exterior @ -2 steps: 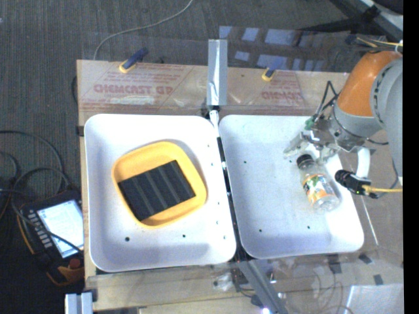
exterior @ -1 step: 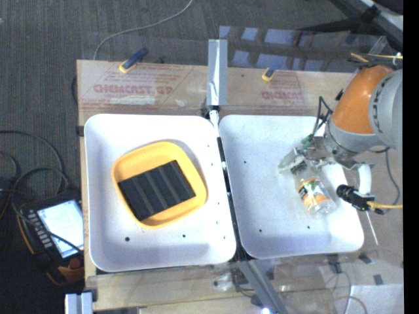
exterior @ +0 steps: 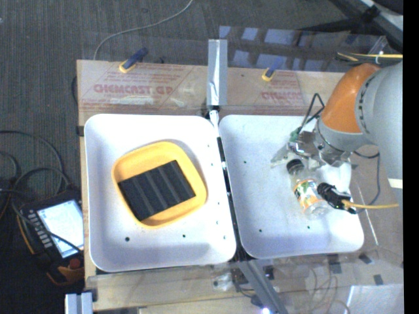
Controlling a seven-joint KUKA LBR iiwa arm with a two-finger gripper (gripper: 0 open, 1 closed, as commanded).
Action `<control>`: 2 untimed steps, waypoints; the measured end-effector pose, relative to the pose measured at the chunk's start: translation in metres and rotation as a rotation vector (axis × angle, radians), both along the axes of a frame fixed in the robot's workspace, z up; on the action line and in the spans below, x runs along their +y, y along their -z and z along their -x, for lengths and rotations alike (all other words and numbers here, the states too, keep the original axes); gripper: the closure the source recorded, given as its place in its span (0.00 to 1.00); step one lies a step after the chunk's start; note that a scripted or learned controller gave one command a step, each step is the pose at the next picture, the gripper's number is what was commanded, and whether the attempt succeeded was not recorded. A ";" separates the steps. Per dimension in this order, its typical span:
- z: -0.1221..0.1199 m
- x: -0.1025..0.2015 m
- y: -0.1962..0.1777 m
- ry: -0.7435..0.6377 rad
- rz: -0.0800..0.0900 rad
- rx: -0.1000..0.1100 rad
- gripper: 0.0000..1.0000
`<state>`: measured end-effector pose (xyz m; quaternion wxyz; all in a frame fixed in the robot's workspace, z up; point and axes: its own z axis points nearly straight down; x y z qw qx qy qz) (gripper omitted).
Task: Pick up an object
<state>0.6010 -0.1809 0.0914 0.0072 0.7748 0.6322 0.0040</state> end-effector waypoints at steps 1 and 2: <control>-0.001 0.001 -0.009 0.000 -0.003 0.000 1.00; -0.012 0.030 -0.082 -0.051 -0.006 0.019 1.00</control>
